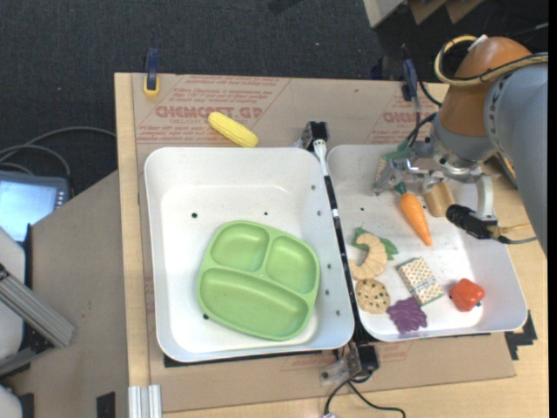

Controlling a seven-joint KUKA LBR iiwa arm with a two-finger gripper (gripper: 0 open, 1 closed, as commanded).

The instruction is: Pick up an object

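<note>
The right bin (509,307) holds several toy foods: an orange carrot (417,219), a tan and green piece (370,251), a cookie (372,295), a checkered cracker (419,278), purple grapes (407,313) and a red pepper (466,294). My gripper (411,178) hangs low over the far end of this bin, just above the carrot's thick end. A small brown piece (438,197) lies right beside the carrot under the wrist. I see nothing lifted off the bin floor.
The left bin (174,190) carries a green divided plate (258,279). A yellow corn cob (232,130) lies on the cardboard behind the left bin. The black divider (329,200) runs between the bins. The arm (505,85) comes in from the upper right.
</note>
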